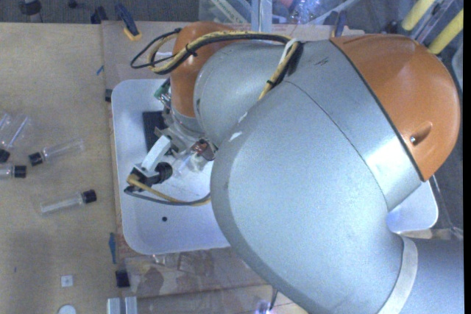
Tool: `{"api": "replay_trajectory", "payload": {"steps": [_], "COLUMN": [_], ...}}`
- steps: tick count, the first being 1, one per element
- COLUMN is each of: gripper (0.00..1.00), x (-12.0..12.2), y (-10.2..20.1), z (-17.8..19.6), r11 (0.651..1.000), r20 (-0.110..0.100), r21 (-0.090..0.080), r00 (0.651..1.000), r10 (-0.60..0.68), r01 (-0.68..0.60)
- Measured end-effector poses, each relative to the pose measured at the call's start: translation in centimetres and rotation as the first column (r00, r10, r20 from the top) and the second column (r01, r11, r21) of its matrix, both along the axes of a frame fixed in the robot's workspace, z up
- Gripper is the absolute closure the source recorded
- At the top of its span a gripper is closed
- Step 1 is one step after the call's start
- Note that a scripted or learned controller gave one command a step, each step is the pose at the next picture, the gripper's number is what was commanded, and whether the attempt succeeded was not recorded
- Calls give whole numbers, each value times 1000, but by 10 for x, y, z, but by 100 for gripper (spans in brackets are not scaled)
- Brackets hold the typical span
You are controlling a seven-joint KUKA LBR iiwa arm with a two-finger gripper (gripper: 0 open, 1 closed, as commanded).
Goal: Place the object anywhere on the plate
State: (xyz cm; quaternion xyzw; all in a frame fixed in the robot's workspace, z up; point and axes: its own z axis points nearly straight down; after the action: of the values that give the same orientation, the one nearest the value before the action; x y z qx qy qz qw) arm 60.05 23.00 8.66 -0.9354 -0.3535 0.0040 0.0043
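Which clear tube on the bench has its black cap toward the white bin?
The lowest tube; the tube above it is capped at its far end, away from the bin.

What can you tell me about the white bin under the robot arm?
The white bin is shallow, smooth like plastic, with rounded corners and a raised rim. It sits flat on the wooden bench. The grey arm hides most of it, leaving its left part showing. A flat black thing lies on its floor near the far side.

My grey shell [316, 180] looks smooth and satiny, my orange band [397, 92] glossy, the white bin [147, 232] smooth plastic, the table [51, 84] matt wood.
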Motion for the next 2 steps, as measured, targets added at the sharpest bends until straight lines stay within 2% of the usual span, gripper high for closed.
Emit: {"api": "replay_trajectory", "payload": {"steps": [1,2], "gripper": [100,100], "x": [44,-42], "y": [-6,-10], "z": [47,1], "r11": [866,997], "r20": [12,11], "r21": [-4,-4], "r00": [866,997], "r10": [-500,-79], "r01": [500,79]}}
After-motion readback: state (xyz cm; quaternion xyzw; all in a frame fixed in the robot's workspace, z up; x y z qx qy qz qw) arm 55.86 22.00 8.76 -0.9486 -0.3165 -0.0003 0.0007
